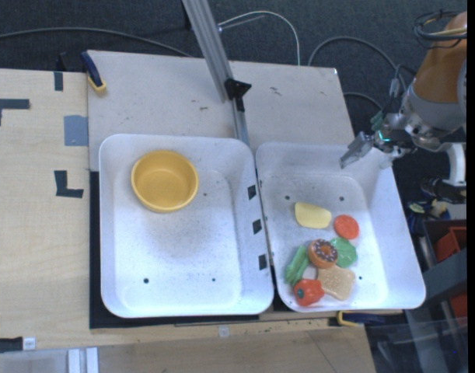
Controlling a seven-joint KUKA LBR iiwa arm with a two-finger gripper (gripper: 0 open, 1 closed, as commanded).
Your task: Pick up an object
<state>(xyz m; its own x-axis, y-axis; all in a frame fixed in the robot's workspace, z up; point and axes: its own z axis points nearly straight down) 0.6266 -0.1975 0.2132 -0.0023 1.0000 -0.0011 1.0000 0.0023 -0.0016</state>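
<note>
Your arm [438, 84] is reaching in from the right, and its pincer [354, 155] is hanging over the far right corner of the right bin [392, 231]. You cannot tell from here how the pincer is set, and nothing is showing in its grip, so it looks like it is carrying nothing. The things you could pick are all sitting in a little bunch in the near part of that same bin. The yellow piece [312, 216] is lying closest to the pincer, a bit toward the front edge and a bit to the left of it, and its long side is running left to right across the bin. Just beside it is the round red piece [347, 227]. Below those are the donut [324, 252], the green pieces [298, 264], the toast [338, 284] and the red pepper [308, 291], all crowding and touching each other. The yellow bowl [165, 180] is sitting alone in the left bin [175, 286], well apart from the pincer. You are probably best going for the yellow piece, since it is nearest and has room around it.
</note>
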